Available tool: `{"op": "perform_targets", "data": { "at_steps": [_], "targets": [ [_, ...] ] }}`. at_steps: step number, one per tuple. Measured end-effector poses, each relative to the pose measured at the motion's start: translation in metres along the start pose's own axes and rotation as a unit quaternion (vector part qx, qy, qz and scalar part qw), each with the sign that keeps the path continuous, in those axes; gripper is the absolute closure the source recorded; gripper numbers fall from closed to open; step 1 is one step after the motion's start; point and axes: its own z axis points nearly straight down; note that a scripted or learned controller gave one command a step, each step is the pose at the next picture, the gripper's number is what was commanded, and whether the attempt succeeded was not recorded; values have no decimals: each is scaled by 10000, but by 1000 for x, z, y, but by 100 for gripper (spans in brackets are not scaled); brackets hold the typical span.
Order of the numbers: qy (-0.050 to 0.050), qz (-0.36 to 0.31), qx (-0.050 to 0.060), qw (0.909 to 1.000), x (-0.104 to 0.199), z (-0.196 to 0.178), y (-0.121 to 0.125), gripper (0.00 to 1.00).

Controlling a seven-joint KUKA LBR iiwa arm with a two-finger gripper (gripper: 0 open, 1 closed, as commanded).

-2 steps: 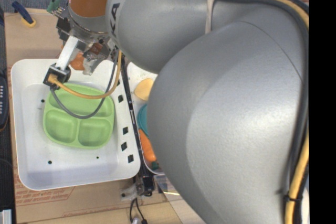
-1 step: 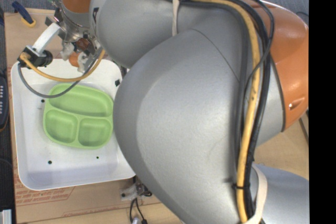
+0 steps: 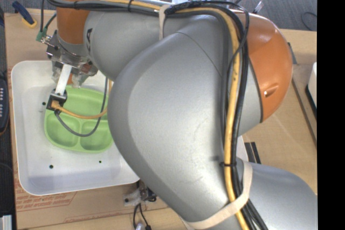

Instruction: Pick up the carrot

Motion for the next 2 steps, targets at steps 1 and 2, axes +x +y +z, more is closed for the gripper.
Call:
{"op": "perform_targets", "data": {
  "at_steps": [1,2],
  "targets": [
    [-1,1204,-7,9927,-41,20,-28,100],
    [35,1599,-58,9871,-46,70,-35,100]
  ]
}}
